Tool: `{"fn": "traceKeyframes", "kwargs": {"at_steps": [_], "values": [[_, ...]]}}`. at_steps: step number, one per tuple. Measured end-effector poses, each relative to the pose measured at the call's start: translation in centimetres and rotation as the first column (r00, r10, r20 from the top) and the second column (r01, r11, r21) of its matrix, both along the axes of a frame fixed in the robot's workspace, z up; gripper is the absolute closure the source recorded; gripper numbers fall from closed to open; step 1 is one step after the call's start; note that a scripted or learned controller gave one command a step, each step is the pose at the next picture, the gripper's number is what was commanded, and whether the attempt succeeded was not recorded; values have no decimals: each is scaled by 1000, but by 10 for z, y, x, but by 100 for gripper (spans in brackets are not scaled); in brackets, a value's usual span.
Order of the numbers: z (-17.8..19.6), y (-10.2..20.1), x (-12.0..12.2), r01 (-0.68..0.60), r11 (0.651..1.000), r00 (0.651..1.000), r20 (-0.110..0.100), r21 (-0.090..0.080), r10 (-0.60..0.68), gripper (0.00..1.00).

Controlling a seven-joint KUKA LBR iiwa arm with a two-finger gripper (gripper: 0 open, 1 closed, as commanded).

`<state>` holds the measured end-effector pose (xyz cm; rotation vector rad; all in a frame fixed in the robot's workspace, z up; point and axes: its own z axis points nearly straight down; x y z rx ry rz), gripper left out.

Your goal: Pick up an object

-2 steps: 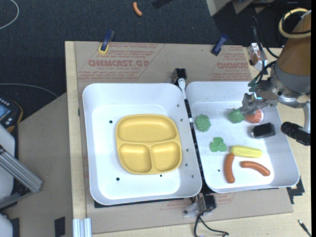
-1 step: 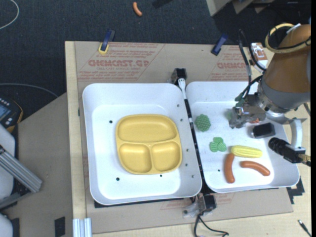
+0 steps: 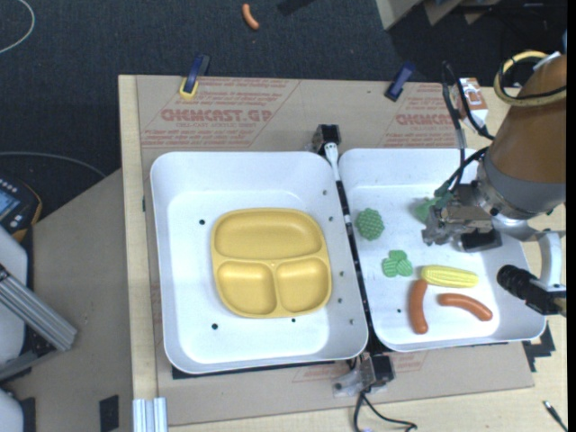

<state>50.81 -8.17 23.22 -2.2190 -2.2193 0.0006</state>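
and here's the arm (image 3: 531,142), grey with its orange band, reaching in from the right over the right bin (image 3: 396,165). the end effector (image 3: 447,223) sits low above the far middle of that bin, right beside a green object (image 3: 425,211) that peeks out at its left edge. whether its tips are spread or pressed together, i cannot tell: the metal parts blur into each other, and nothing is clearly pinched.

below it, nearer the camera, a yellow corn cob (image 3: 449,277) lies crosswise. just nearer still, two sausages: one (image 3: 418,305) standing lengthwise at the left, one (image 3: 465,306) slanting at the right, apart from each other. to the left of the corn, a small green leafy piece (image 3: 396,264), and further away, near the bin's left wall, a round green broccoli-like piece (image 3: 369,223).

over in the left bin (image 3: 180,241), a yellow divided plate (image 3: 270,261) rests in the middle, three compartments showing. both bins sit side by side on the surface (image 3: 144,115), a cardboard-coloured board with red lettering. beyond the surface, on the dark floor (image 3: 108,25), a small orange item (image 3: 250,15) lies on its own.
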Motion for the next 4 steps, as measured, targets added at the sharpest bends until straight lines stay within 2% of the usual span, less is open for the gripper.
{"fn": "traceKeyframes", "kwargs": {"at_steps": [1,2,3,4], "values": [[2,1,10,-1,1000,1000,5,-3,1,100],[-15,8,2,1,1000,1000,-2,0,-1,100],[-17,2,5,1,1000,1000,1,-2,-1,100],[1,-2,14,-1,1000,1000,7,-3,1,100]]}}
